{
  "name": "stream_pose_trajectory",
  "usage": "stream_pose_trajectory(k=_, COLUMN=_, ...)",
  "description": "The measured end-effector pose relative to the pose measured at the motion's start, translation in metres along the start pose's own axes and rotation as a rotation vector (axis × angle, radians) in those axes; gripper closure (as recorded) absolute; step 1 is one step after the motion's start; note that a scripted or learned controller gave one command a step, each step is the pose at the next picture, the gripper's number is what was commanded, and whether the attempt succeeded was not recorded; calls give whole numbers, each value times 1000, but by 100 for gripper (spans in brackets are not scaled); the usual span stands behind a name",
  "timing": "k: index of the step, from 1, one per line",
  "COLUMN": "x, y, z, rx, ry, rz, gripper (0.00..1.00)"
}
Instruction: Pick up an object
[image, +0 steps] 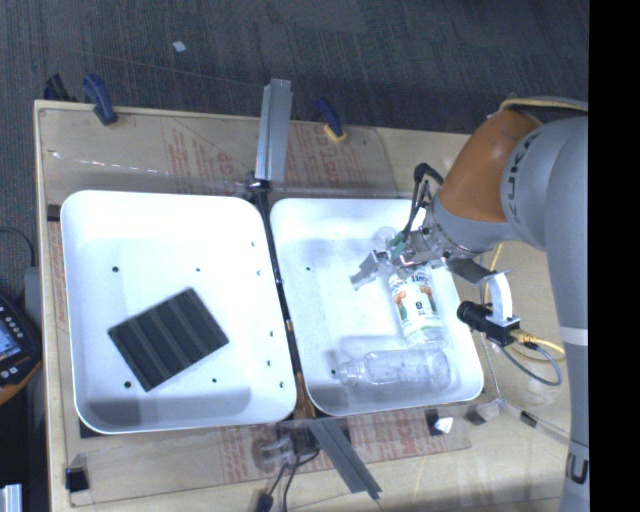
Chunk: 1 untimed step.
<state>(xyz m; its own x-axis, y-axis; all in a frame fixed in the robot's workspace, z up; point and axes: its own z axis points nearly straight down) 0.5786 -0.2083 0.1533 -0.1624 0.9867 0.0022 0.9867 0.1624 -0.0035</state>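
Camera view: gripper (385, 262) low in right white plastic bin (310, 300), centre-right of frame; finger spread unreadable, nothing visibly between them. Just below and right, white cylindrical bottle with orange-green label (416, 305), long axis near vertical in frame, cap end toward gripper. Further down, clear plastic bottle (393, 368) lying horizontal. Left white bin (90, 230) with dark ribbed rectangular pad (168, 338). Labelled bottle likely target, nearest.

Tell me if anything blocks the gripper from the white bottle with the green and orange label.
Nothing visible does. The gripper sits in the right bin, right at the top end of the white bottle. The clear plastic bottle lies below it, nearer the front wall and out of the path.
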Motion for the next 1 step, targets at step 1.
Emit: stream_pose_trajectory(k=1, x=2, y=-9, z=7, rx=0, ry=0, rz=-21, gripper=0)
